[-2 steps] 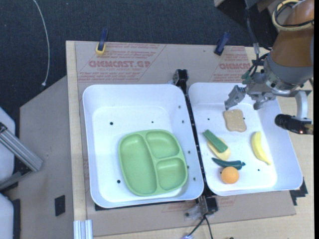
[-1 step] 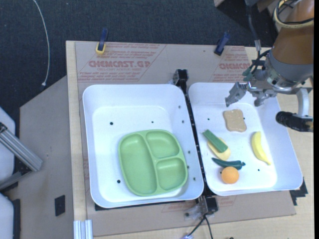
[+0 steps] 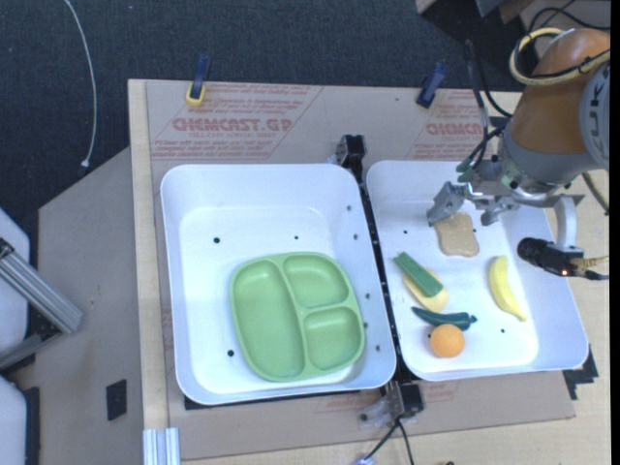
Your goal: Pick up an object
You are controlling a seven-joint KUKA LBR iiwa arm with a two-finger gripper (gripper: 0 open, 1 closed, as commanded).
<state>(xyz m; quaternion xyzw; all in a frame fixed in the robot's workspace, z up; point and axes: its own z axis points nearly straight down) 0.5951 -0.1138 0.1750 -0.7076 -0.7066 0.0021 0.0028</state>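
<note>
The tool (image 3: 462, 214) hangs low over the far part of the right bin (image 3: 557, 352) with its two fingers (image 3: 441, 208) spread apart; nothing shows between them. Their tips stand at the far edge of a tan slice (image 3: 458, 239) that lies flat on the bin floor; whether they touch it or stop just above it cannot be told from this slant. The arm (image 3: 552, 114) and its orange band cover the bin's far right corner and are cut off by the view's edge.

Nearer the camera in the same bin lie a banana (image 3: 507, 288) to the right, a green-and-yellow block (image 3: 421, 279) to the left, a dark green piece (image 3: 445, 316) just beside that block, and an orange ball (image 3: 447, 341) touching or nearly touching the dark green piece; what the dark green piece is cannot be made out.

The left bin (image 3: 194, 211) holds a green divided plate (image 3: 295, 313), well apart from the tool; both bins sit on the printed brown tabletop (image 3: 242, 124).
</note>
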